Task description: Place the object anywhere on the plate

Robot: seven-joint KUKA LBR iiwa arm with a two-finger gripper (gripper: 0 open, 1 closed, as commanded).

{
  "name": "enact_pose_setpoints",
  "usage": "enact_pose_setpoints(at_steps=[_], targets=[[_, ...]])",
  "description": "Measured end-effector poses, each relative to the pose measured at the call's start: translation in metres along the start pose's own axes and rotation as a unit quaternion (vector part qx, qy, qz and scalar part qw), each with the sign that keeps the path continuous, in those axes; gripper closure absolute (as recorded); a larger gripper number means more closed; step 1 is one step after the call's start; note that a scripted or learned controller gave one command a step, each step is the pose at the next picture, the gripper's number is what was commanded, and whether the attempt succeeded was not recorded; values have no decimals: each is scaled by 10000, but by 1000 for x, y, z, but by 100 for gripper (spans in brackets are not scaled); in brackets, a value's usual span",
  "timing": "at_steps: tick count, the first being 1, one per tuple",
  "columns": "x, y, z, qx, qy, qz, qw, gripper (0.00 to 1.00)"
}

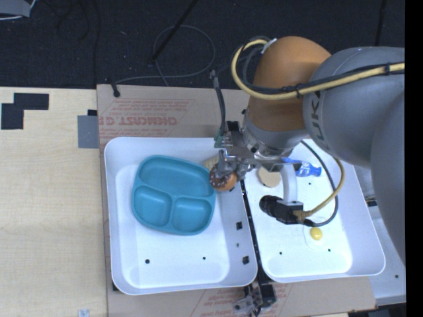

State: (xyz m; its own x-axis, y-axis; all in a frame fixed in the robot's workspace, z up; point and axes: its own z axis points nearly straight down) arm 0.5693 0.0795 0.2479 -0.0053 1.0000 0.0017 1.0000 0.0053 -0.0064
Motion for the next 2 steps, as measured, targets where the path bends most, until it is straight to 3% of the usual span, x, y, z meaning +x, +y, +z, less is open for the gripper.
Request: enact_pose_setpoints(at_steps=[1,2], targets=[[47,-22,21,8,-5,4,10000,100],[102,-48,14,1,-4,-6,10000,100]])
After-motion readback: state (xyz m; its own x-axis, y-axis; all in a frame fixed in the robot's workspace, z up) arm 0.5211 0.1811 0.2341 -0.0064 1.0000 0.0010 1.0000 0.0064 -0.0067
